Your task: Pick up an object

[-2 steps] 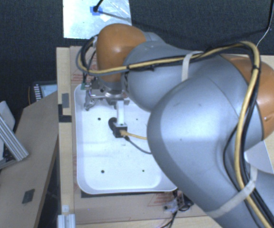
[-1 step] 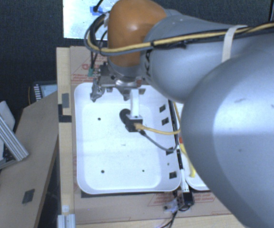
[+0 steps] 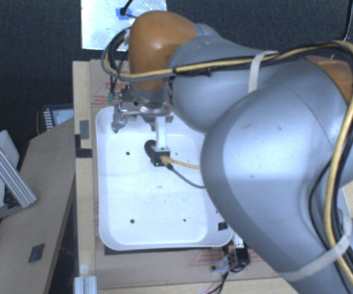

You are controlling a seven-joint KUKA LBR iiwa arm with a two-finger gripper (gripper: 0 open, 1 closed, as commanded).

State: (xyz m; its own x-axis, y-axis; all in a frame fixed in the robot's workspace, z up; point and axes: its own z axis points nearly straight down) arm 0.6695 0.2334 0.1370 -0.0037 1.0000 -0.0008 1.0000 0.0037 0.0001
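Observation:
My gripper [image 3: 120, 120] hangs low over the far left corner of the left white bin [image 3: 133, 225], just inside its back rim. Above it sits the orange band of the wrist [image 3: 155, 38]. The bin floor in front of the gripper is plain white with a few small dark dots. The grey arm [image 3: 274, 146] reaches in from the right and hides whatever lies under it, including the bin on that side.
The bin rests on a wooden bench [image 3: 83, 182]. An aluminium rail [image 3: 5, 173] slants at the far left. A pale sheet [image 3: 121, 14] lies behind the bench. Small cable connectors [image 3: 235, 259] sit at the bin's front right corner.

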